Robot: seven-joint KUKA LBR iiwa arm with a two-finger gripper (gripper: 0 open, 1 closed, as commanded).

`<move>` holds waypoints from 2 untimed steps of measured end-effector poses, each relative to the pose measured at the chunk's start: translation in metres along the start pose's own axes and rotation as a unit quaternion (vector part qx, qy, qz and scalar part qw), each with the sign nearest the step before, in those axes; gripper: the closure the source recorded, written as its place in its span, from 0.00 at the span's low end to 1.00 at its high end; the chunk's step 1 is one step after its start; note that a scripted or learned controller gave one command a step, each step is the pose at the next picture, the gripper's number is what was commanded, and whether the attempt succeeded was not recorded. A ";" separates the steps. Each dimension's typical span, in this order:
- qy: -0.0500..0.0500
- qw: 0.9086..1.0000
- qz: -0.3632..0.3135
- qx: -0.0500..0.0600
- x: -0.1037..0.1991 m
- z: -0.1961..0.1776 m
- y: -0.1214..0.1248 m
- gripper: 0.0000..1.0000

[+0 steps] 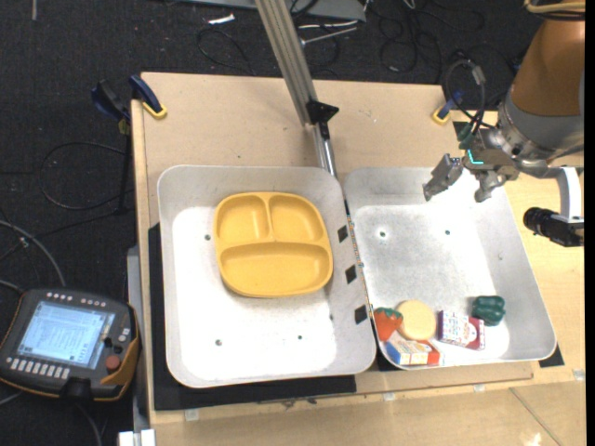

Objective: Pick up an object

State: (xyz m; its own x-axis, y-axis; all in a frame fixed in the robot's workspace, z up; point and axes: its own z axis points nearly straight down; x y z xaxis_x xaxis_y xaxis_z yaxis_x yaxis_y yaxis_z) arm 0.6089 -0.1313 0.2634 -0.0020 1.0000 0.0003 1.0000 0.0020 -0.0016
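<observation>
Objects for picking lie clustered in the near corner of the right bin (521, 249), against its front wall. From left to right the cluster comprises: a small red and orange item (387, 321) at the bin's left edge; a round pale yellow piece (417, 320); a small red and white carton (412, 351) just in front of the yellow piece, touching it; a flat printed packet (459, 328) with red edging; and a dark green item (489, 309) at the right end, touching the packet. The rest of the right bin floor is bare white.

The gripper (464, 178) hangs above the far edge of the right bin, well apart from the cluster. Its two fingers are spread wide, one finger (440, 180) angled to the left and the other to the right, with nothing between them. The grey wrist and the orange band of the arm (548, 59) enter from the upper right.

The left bin (186, 342) holds a yellow divided plate (273, 244) with three compartments, lying flat in the far half of the bin. A teach pendant (65, 342) with a lit screen lies on the floor left of the bench. A metal pole (290, 45) slants down to the seam between the two bins.
</observation>
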 end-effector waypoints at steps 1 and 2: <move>0.000 1.000 0.001 0.003 0.000 0.063 -0.007 0.00; 0.000 1.000 0.001 0.002 0.003 0.122 0.001 0.00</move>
State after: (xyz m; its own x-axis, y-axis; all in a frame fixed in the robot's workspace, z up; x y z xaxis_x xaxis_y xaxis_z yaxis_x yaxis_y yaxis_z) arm 0.6092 -0.1278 0.1409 -0.0008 1.0000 0.0005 1.0000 0.0008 -0.0052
